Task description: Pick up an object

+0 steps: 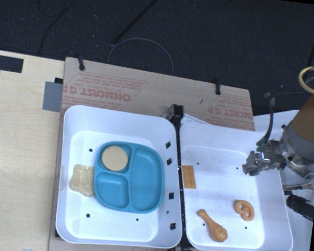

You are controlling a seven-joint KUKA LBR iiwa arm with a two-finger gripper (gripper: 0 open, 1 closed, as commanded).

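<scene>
The right bin (224,143) holds a brown pretzel (244,210), a tan drumstick-shaped piece (212,225) and a small orange-brown flat piece (188,177) near its left wall. My gripper (254,164) hangs over the right bin's right edge, above and slightly right of the pretzel, with nothing seen in it. In the left bin (88,121) a blue divided plate (129,177) carries a round tan cookie (114,158). A pale cracker-like piece (83,179) lies just left of the plate.
The grey arm with its orange band (311,117) comes in from the right above the bin's rim. A black divider (175,171) runs between the two bins. Cardboard (155,96) lies under them, and dark floor with cables behind.
</scene>
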